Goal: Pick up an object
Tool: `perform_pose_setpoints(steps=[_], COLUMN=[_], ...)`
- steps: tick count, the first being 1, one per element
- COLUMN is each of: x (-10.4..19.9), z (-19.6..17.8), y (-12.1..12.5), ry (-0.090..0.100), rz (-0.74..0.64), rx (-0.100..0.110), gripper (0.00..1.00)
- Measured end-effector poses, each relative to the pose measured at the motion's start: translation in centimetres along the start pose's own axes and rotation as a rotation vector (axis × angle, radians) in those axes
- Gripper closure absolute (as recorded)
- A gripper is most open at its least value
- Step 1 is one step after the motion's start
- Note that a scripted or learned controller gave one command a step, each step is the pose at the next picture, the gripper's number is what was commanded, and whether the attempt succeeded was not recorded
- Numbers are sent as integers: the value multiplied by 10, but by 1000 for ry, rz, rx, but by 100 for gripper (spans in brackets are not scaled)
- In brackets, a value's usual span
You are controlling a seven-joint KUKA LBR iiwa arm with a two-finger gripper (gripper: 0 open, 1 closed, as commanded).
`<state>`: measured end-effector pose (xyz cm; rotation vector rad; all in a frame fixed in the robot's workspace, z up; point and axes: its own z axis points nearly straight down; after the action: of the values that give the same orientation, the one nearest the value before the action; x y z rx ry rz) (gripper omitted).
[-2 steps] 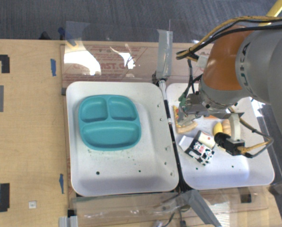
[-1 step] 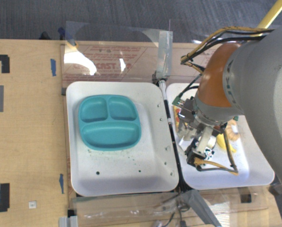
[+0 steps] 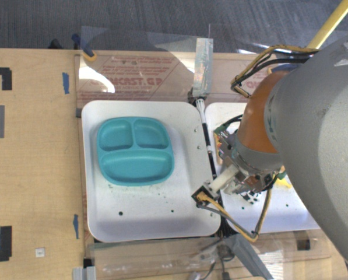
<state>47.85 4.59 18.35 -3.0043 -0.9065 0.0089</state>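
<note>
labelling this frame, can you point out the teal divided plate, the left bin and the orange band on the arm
teal divided plate [image 3: 136, 151]: camera view, on the ridge between its compartments.
left bin [image 3: 156, 214]: camera view, on the bare white floor below the plate.
orange band [image 3: 256, 124]: camera view, on the middle of the orange surface above the wrist.

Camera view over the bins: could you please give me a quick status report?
Claw low over right bin, near the divider. Teal divided plate sits untouched in left bin. Arm covers most of right bin.

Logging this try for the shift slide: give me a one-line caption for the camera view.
KUKA arm reaches over the right bin while a teal divided plate lies in the left bin.
</note>
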Motion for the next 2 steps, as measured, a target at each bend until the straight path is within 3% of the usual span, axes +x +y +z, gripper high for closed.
perform_pose_setpoints(steps=[1,2], x=[26,75], z=[-2,-20], y=[-40,-114], ry=[3,6], rz=[382,376], rx=[-2,-1], gripper=[100,100])
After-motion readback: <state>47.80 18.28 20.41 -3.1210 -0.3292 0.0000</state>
